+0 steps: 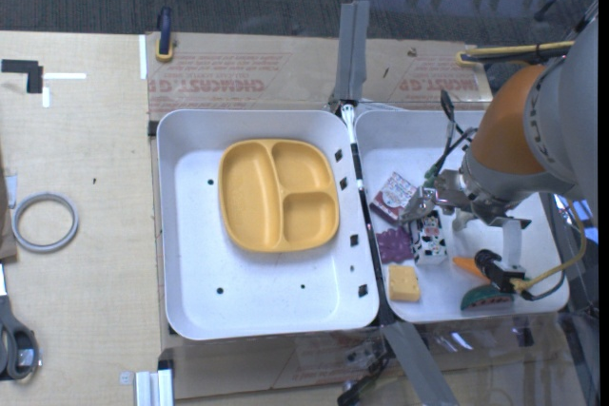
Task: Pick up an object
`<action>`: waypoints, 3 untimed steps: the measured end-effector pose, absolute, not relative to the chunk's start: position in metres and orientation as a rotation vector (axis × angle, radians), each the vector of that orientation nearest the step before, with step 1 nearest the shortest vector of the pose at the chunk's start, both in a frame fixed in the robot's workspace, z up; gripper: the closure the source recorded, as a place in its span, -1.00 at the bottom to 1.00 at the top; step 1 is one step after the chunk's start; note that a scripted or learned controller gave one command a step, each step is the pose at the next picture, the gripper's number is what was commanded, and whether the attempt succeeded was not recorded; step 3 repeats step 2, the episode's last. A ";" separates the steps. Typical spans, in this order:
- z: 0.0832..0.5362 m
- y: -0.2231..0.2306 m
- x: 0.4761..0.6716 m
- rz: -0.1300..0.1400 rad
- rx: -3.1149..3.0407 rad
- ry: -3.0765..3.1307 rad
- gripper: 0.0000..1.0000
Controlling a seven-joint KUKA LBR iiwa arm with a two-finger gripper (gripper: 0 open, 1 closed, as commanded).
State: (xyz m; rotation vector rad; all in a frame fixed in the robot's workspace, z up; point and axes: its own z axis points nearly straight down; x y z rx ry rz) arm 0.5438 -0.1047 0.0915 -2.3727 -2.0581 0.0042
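My gripper (pixel 427 216) hangs low in the right bin (pixel 381 133), near its middle. Directly under it is a small black-and-white spotted object (pixel 432 244); whether the gripper touches it I cannot tell. A red and white snack packet (pixel 393 192) lies just left of the gripper. A purple bunch (pixel 392 244) sits below the packet, and a yellow block (pixel 403 283) lies at the bin's front. An orange carrot-like piece (pixel 465 265) and a green item (pixel 486 299) lie toward the front right.
The left bin (pixel 181 233) holds a yellow divided plate (pixel 279 195). The grey arm with its orange band (pixel 509 124) covers the right bin's far right. On the bench at left lie a roll of tape (pixel 43 221) and scissors (pixel 16 347).
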 end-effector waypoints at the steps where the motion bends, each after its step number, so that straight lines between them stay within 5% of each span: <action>1: 0.100 -0.105 0.543 0.009 -2.369 -2.060 1.00; 2: 0.191 -0.049 0.585 0.005 -2.313 -2.125 1.00; 3: 0.191 -0.049 0.585 0.005 -2.313 -2.125 1.00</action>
